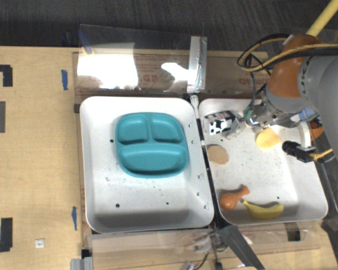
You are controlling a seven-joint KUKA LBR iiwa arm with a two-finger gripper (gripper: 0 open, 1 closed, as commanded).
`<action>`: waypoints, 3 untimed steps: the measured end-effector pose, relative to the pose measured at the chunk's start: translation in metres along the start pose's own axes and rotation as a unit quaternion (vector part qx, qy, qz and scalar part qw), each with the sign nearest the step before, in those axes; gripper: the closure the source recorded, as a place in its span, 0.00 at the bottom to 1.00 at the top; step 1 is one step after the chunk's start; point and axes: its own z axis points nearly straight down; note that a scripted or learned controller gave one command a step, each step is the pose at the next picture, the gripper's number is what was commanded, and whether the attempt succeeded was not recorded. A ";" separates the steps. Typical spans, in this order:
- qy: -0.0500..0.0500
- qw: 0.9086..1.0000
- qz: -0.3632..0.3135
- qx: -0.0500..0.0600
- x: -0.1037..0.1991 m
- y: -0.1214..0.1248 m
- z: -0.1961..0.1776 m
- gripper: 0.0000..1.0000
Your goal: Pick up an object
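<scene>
The right bin (303,198) holds several small objects. A black-and-white toy (218,125) lies at its far left corner. A tan round disc (217,154) lies just in front of it. A yellow lemon-like piece (267,139) sits near the middle back. An orange drumstick (233,198) and a yellow banana (264,208) lie along the front wall. My gripper (246,118) hangs low over the back of this bin, between the toy and the yellow piece, close to the toy's right side. Nothing shows as lifted.
The left bin (98,196) carries a teal divided plate (152,144). A clear plastic sheet (138,66) stands behind the bins. The grey arm with its orange band (285,75) and looping cables (257,52) crosses the right bin's back right corner.
</scene>
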 end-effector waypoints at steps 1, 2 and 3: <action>0.001 0.987 -0.158 0.024 0.005 0.012 0.000 0.00; 0.001 0.996 -0.089 0.020 0.011 0.015 0.000 0.00; 0.007 0.999 0.036 0.007 -0.070 0.002 0.001 0.00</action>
